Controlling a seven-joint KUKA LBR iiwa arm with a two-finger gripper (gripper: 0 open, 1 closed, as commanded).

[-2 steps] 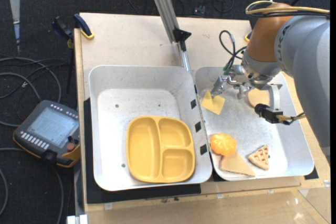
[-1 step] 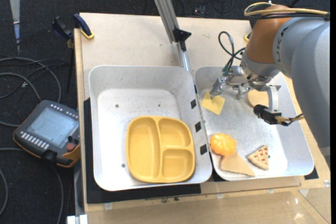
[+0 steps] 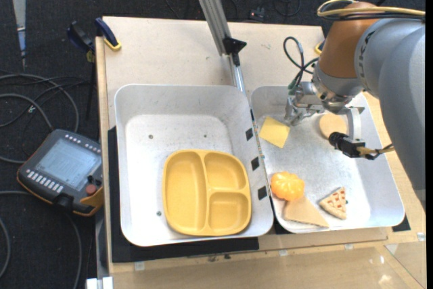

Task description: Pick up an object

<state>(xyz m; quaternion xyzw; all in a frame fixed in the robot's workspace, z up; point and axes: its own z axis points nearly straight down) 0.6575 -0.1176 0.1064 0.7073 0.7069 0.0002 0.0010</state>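
One target, nearest item: the yellow cheese block (image 3: pixel 275 132), lying flat in the right bin (image 3: pixel 379 179) by its left wall.
Claw position: the claw (image 3: pixel 295 113) hangs just up and right of the block, close above its corner.
Direction you need: down and left.
Claw state: you cannot tell from here; the tips seem blurred against the bin floor.
Farther pieces: orange (image 3: pixel 287 186), pizza slice (image 3: pixel 334 202).

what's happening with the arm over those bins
A grey KUKA arm with an orange band reaches into the right bin, its gripper low beside a yellow cheese-like block. Nothing shows between its fingers. An orange piece, a tan wedge and a pizza slice toy lie nearer the front. The left bin holds a yellow divided tray.
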